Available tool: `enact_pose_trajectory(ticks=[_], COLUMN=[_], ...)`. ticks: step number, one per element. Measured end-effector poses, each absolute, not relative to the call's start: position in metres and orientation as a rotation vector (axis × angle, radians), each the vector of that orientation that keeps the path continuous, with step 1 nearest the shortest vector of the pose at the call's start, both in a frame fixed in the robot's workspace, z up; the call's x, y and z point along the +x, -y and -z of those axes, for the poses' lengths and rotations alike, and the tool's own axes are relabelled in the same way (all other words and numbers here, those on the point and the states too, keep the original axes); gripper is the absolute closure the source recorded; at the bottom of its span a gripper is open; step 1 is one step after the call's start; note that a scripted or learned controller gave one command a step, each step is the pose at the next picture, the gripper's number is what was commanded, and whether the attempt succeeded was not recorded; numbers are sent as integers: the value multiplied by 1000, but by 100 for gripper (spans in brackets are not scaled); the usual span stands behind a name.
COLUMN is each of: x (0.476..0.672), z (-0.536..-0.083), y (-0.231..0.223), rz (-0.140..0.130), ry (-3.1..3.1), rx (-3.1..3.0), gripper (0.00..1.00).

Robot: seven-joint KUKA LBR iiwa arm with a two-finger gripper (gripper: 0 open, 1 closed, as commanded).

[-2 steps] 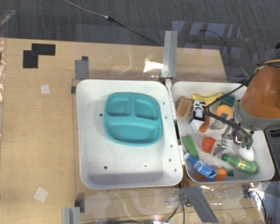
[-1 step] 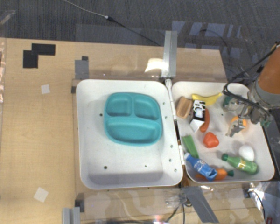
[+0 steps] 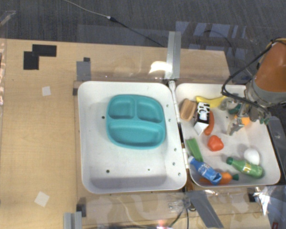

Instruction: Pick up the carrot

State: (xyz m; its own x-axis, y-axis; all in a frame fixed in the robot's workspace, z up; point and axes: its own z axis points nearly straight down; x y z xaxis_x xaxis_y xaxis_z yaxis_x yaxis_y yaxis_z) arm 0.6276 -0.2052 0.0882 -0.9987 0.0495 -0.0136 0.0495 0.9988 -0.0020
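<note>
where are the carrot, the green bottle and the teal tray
carrot (image 3: 227,177): camera view, orange body.
green bottle (image 3: 246,167): camera view, middle of bottle.
teal tray (image 3: 135,138): camera view, large lower compartment.

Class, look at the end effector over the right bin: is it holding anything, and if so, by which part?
It cannot be told. The end effector hangs over the right bin with something small and orange at its tip; the view is too blurred to show a hold.

A wooden tabletop (image 3: 38,142) is carrying two white bins. The left bin (image 3: 93,175) is holding a teal divided plate (image 3: 135,121). The right bin (image 3: 269,149) is holding toy foods, the carrot (image 3: 225,177) lying along its lower edge. The gripper (image 3: 239,120) is hovering at the bin's upper right.
</note>
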Motion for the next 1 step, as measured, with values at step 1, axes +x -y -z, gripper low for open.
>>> enact_pose_trajectory(ticks=[1], x=[631], z=[-103], y=[204], rz=[7], ry=[-3116], rx=[69], gripper=[100])
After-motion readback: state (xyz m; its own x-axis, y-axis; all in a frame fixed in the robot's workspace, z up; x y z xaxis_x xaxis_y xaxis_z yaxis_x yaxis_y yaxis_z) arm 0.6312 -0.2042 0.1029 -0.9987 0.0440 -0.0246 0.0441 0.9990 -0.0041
